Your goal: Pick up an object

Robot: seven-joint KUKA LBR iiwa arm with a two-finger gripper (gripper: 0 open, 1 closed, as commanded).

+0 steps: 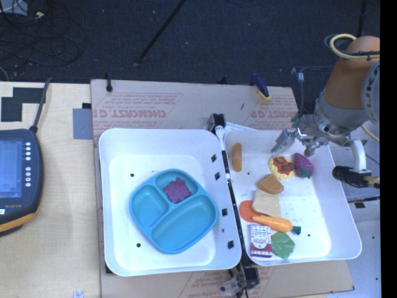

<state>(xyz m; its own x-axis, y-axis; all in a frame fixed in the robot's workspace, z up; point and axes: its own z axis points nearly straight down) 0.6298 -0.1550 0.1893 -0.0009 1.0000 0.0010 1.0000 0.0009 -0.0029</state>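
Camera view shows my gripper [296, 138], fingers spread and holding nothing, above the right bin [338, 228]; I should descend squarely over the purple toy [303, 164].

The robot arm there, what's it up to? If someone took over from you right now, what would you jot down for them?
Gripper: fingers spread open, holding nothing, hovering over the back edge of the right bin.
Things: closest below it are a yellow toy and a purple toy; a hot dog, a brown piece, a bread slice, a carrot, a ketchup packet and a green piece lie in the same bin. The left bin holds a blue tray with a purple object.
Done: nothing picked.
Left: lower, close on one object, lift.
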